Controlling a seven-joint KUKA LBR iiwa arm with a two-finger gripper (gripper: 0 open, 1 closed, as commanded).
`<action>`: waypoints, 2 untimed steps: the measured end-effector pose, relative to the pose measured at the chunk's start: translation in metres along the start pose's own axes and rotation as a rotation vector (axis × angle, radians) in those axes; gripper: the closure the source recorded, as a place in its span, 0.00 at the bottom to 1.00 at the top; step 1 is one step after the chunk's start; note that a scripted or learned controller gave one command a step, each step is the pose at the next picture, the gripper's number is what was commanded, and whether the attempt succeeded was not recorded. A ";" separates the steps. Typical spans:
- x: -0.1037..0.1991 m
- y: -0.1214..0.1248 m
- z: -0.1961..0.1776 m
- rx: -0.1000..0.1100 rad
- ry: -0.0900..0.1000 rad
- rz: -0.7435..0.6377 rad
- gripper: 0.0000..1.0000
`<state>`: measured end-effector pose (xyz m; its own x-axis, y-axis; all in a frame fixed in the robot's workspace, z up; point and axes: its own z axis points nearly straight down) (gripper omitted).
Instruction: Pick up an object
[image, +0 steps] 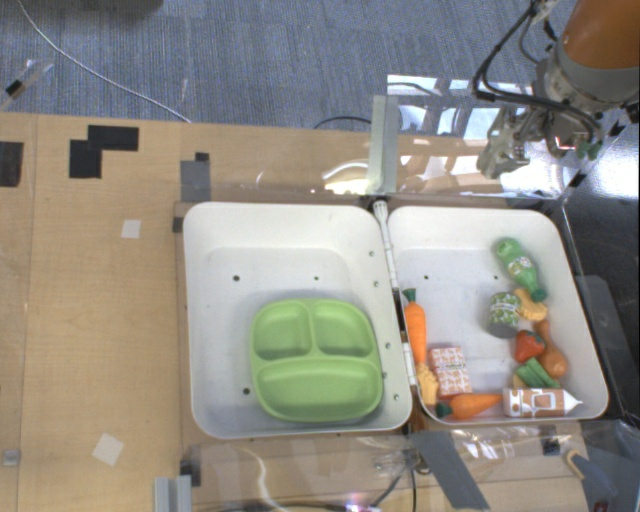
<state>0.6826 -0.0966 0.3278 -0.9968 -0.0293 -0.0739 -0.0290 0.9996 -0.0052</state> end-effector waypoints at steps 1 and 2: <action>-0.003 0.001 -0.014 0.001 -0.013 -0.002 1.00; 0.016 -0.050 0.033 -0.011 0.063 -0.236 1.00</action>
<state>0.6702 -0.1476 0.2944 -0.9650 -0.2619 -0.0100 -0.2619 0.9651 -0.0039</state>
